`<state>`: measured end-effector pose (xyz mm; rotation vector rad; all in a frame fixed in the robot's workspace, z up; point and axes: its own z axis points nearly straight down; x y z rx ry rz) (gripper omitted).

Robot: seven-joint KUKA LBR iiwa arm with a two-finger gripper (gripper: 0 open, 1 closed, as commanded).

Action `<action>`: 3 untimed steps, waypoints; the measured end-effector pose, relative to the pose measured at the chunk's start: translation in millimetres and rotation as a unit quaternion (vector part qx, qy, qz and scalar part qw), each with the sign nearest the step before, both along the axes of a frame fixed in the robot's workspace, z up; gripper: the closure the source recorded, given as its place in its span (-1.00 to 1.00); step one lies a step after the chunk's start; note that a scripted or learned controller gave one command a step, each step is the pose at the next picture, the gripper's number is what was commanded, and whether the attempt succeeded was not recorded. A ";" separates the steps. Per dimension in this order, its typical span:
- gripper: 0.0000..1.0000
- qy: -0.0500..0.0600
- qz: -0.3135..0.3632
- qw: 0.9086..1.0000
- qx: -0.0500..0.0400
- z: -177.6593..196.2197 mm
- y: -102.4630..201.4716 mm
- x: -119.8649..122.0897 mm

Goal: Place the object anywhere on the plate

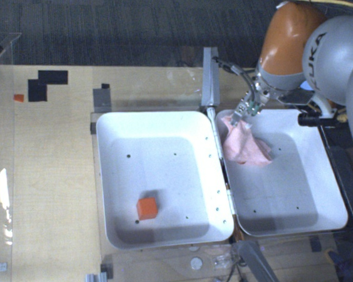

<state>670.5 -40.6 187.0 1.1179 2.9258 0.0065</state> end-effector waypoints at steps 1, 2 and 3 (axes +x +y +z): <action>1.00 -0.001 0.003 1.000 0.000 40.2 1.8 2.3; 1.00 0.000 0.203 0.979 -0.002 41.4 38.5 -16.8; 1.00 -0.002 0.359 0.933 -0.003 53.7 81.0 -45.6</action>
